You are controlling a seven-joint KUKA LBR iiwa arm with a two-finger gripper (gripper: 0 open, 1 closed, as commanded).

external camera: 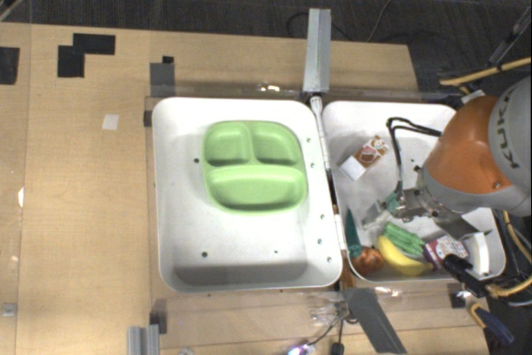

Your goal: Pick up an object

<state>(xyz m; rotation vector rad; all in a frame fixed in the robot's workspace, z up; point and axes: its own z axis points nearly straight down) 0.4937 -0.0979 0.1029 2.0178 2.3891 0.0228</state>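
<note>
I see the arm [474,158] entering from the right, its orange band positioned over the right bin [349,116]. The gripper [405,205] sits low in that bin, near its middle. Whether the gripper is wide, narrow, or holding anything, I cannot tell from this angle.

Contents of the right bin, as I read them:
- A banana [401,258] lies at the near edge.
- A green ribbed object [405,239] lies just behind the banana, touching it, and just below the gripper.
- A small reddish-brown object [368,260] sits at the near left corner, beside the banana.
- A small brown-and-white packet [371,151] lies toward the far left, with a white block [352,169] just beside it.
- A purple-and-white packet [446,248] lies to the right of the banana, under the arm.

The left bin [179,179] holds a green divided tray [253,165], set flat toward the far side. Both bins rest on a wooden surface [75,204].
</note>
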